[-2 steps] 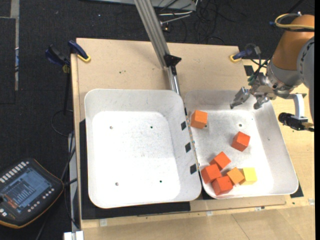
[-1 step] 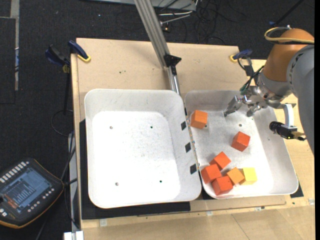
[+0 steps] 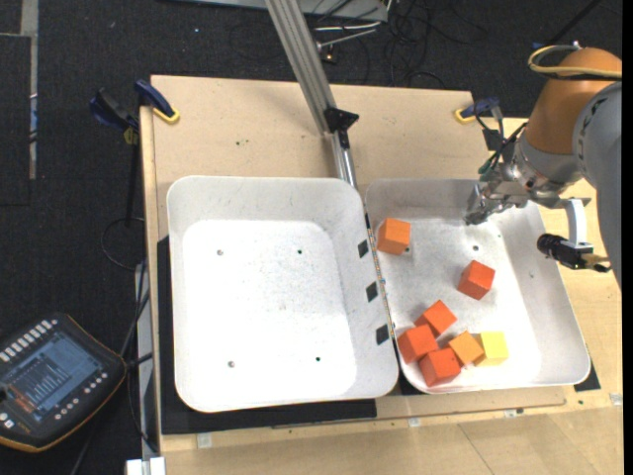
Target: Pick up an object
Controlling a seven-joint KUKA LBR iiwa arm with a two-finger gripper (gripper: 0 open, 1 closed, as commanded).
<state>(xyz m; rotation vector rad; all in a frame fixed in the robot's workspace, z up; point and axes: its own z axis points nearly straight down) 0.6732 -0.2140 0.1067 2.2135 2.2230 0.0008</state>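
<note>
The right bin (image 3: 539, 295) holds several blocks. An orange cube (image 3: 395, 236) lies near the bin's left wall. A red-orange cube (image 3: 476, 279) sits alone in the middle. A cluster lies toward the front: red-orange blocks (image 3: 428, 339), an orange block (image 3: 465, 347) and a yellow block (image 3: 493, 345). My gripper (image 3: 482, 209) hangs low over the bin's back right part, well apart from every block. Nothing shows between its fingers.
The left bin (image 3: 198, 295) stands beside the right one. A slanted metal pole (image 3: 307, 62) crosses above the bench's back. Clamps (image 3: 158, 102) sit at the bench corners. A teach pendant (image 3: 45, 379) lies on the floor at lower left.
</note>
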